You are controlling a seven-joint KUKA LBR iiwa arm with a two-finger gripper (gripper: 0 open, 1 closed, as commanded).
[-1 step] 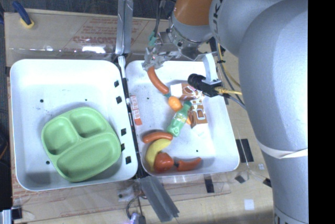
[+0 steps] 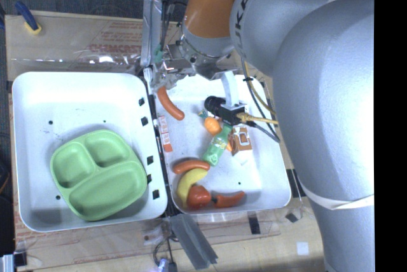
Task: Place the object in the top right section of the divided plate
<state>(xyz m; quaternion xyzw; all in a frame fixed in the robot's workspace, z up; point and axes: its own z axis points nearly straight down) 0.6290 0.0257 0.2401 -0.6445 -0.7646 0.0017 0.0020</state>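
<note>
Sausage (image 2: 170,103), red, is my guess for the obj in play, since the task names none. It lies slanted in the top-left corner of the right bin (image 2: 270,197), w/ its upper end just below the pincer (image 2: 164,70). The pincer hangs over that corner, next to the wall between the bins. Can't tell if it's spread or pressed together, or whether it touches the sausage at all.

Progress, as I judge it: nothing delivered yet. The green plate (image 2: 98,172) sits in the left bin (image 2: 28,89), and its top right section (image 2: 108,149) has nothing in it, same for the other two. Left to do: get a sure hold, lift, cross the wall, lower over that section, let go.

Around it in the right bin: a carrot (image 2: 213,125), a green bottle (image 2: 216,149) and a small brown box (image 2: 240,139) mid-bin. A second sausage (image 2: 191,166), a banana (image 2: 186,185), a red pepper (image 2: 198,196) and a chili (image 2: 230,199) are bunched at the near edge. All are well apart from the first sausage, so no crowding.

Main obstacle is prob. the wall: the sausage lies close to it, leaving tight room on that side.
</note>
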